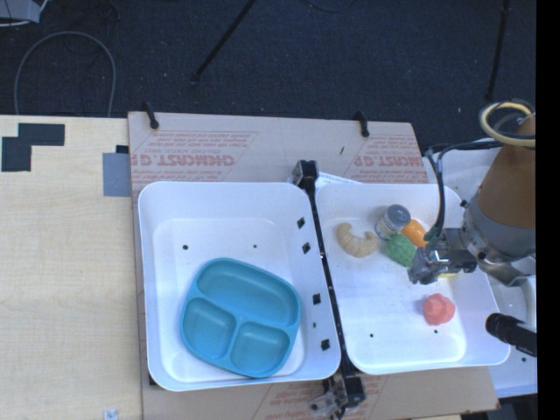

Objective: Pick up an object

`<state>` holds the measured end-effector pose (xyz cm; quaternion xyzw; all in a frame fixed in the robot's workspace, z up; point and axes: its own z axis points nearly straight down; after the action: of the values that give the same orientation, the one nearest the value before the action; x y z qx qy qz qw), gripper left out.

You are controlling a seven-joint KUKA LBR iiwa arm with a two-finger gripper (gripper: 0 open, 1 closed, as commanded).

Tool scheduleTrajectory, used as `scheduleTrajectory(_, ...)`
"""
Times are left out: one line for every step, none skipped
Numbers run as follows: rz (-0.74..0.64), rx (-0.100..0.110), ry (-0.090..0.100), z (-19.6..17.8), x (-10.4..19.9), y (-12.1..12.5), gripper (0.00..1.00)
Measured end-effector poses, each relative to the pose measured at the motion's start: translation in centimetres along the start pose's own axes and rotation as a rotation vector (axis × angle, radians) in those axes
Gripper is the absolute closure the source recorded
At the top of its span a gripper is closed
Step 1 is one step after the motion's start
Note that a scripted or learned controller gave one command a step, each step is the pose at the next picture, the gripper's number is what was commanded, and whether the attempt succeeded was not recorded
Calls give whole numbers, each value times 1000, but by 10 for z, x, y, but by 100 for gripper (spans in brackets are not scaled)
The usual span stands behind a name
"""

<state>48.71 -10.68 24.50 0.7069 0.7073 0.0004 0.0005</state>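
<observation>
- Two white bins are seen side by side on a cardboard sheet (262, 147) with red print, which lies on a pale wooden bench (61, 261); a black clamp bar (319, 269) runs between the bins.
- Dark carpet (262, 42) with loose cables is seen behind the bench.
- The left bin (157, 234) holds a blue tray (241, 316) of smooth plastic, rounded at the corners and split into three compartments.
- The right bin (385, 348) holds five small things: a pale, curved croissant-shaped piece (357, 241), a grey can (394, 220) just beside it, a green lumpy piece (401, 249), an orange piece (414, 231) touching the green one, and a red lump (438, 309) lying apart, nearer the front.
- The arm (507, 191) is seen entering from the right, its orange band above a grey wrist.
- The gripper (423, 268) is placed low in the right bin, just beside the green piece and above the red lump; whether its fingers are open or closed cannot be told, and nothing is seen held.
- The green and orange pieces are crowded between the can and the gripper.
</observation>
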Motion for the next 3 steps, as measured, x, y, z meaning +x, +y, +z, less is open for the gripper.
scheduleTrajectory(-3, 4, 2, -4, 44, 15, 100)
scheduleTrajectory(-2, 5, 1, 12, 94, 34, 100)
scheduleTrajectory(-2, 4, 0, 24, 138, 57, 100)
